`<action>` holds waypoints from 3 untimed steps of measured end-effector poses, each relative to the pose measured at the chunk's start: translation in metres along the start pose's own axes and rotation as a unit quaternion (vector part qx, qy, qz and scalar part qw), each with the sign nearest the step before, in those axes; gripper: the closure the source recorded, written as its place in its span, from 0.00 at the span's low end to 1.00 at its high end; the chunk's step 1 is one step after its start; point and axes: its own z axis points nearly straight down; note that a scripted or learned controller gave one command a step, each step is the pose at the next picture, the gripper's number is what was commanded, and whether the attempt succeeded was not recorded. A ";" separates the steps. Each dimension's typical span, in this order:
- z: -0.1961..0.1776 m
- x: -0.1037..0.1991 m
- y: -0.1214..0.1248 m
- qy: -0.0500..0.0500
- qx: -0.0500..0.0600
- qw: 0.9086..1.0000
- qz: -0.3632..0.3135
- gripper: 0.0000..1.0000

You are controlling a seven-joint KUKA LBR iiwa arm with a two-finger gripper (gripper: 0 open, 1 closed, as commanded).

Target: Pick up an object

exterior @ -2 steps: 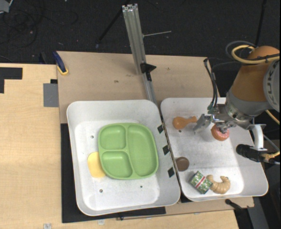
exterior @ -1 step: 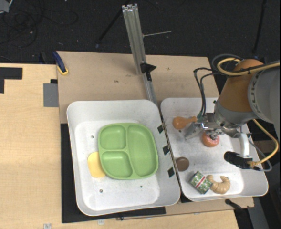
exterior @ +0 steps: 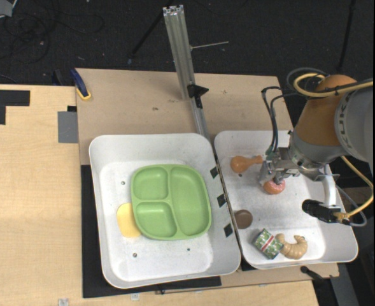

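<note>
Pink-red rounded object (exterior: 275, 186), one, in the right bin (exterior: 340, 250) near its middle, toward the far edge. End effector (exterior: 276, 174) sits directly on top of it; can't tell whether it's clenched or released, or whether the object is actually gripped.

Same bin, 4 more items: one orange drumstick-shaped piece (exterior: 244, 164), smooth, just left of the end effector near the bin's far-left corner; one small brown round piece (exterior: 242, 219) at the left edge; one green printed packet (exterior: 266, 243), crumpled, and one tan curled croissant-like piece (exterior: 294, 247), side by side near the front edge.

Left bin (exterior: 107, 152): one light-green plastic tray (exterior: 171, 201) with 3 compartments, rounded corners, roughly centred; one yellow flat piece (exterior: 127, 222) tucked against its left edge.

2 white shallow bins total, side by side on the counter (exterior: 136, 101).
</note>
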 end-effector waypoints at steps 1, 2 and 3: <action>-0.063 -0.003 0.001 -0.001 -0.004 1.000 -0.001 1.00; -0.107 -0.010 0.004 -0.001 -0.004 1.000 0.000 1.00; -0.157 -0.011 0.004 -0.001 -0.004 1.000 -0.001 1.00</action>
